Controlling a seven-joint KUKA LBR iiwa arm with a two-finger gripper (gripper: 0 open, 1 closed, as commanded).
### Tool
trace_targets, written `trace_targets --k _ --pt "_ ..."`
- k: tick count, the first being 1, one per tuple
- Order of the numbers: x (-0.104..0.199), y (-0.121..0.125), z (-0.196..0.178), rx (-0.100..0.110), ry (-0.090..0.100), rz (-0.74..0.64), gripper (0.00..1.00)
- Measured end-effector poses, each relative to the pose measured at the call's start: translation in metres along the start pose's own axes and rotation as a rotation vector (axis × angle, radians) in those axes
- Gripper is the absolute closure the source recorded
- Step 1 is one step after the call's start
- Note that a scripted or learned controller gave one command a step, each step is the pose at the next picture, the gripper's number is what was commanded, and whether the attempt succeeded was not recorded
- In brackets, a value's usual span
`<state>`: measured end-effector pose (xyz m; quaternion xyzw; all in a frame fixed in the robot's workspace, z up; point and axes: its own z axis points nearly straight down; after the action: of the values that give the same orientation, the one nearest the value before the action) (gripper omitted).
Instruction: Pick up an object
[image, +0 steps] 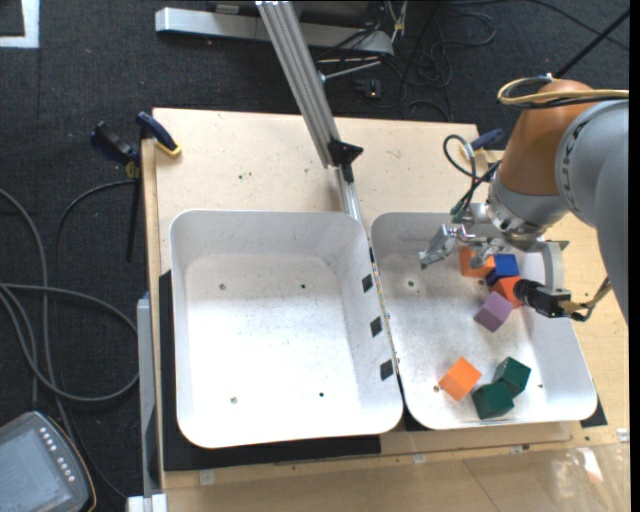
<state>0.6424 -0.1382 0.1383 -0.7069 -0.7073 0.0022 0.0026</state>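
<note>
Green blocks (502, 388) lie apart from end effector (490, 262), seemingly over blue block (505, 265).

My arm (600, 150): grey rounded casing, wide orange band (540, 140) above wrist. Yellow and dark cables (530, 90) loop over the band, more cabling by the wrist. Hand (470, 245): silver metal parts, plus a black piece on the lower side.
</note>
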Motion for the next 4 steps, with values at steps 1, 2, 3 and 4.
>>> trace_targets --k 1,2,3,4 --pt "0.000 0.004 0.018 -0.017 -0.003 0.000 0.00" --pt "0.000 0.003 0.012 -0.013 -0.002 0.000 1.00" --pt "0.002 0.000 -0.051 -0.014 -0.002 -0.001 1.00" --pt "-0.003 0.002 -0.115 -0.015 -0.003 -0.002 1.00"
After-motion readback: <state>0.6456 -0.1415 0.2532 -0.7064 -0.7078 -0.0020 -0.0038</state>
